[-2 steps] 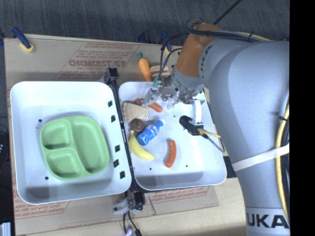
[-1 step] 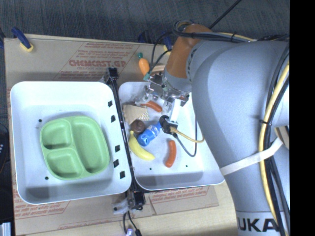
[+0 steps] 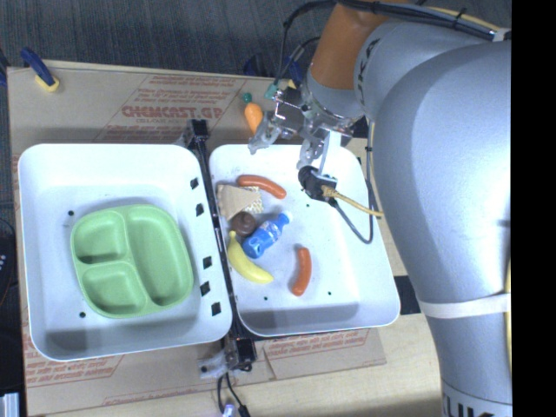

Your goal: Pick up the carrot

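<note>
The carrot point(image 3: 253, 115) is lying on the bench point(image 3: 156, 102) just beyond the right bin's point(image 3: 369, 259) far-left corner. The gripper point(image 3: 287, 133) is hovering right beside it over the bin's far rim, fingers spread and pinching nothing.

2 sausages point(image 3: 261, 185), 2 bins point(image 3: 52, 159)

One fixed camera above the bench point(image 3: 113, 89) looks down aslant; both bins point(image 3: 35, 233) in frame.
</note>
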Controlling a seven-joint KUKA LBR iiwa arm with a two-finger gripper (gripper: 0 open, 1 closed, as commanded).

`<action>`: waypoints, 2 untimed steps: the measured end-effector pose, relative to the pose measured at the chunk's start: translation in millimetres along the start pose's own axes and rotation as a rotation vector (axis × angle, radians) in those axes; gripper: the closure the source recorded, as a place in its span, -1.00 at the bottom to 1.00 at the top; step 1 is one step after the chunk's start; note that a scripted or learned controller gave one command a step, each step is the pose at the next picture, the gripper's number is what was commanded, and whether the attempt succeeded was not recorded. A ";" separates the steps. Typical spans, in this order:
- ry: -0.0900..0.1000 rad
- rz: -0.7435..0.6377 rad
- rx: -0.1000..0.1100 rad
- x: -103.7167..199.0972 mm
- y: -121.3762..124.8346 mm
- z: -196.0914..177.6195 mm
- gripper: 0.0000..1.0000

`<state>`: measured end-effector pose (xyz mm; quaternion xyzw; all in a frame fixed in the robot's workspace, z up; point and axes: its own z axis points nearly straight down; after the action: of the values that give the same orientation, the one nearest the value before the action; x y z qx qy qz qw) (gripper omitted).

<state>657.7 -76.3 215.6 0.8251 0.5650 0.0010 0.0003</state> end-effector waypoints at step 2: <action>-0.004 0.162 0.010 14.5 -8.1 -24.2 -1.00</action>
<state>655.3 -59.9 239.8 0.8681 0.4964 -0.0033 -0.0029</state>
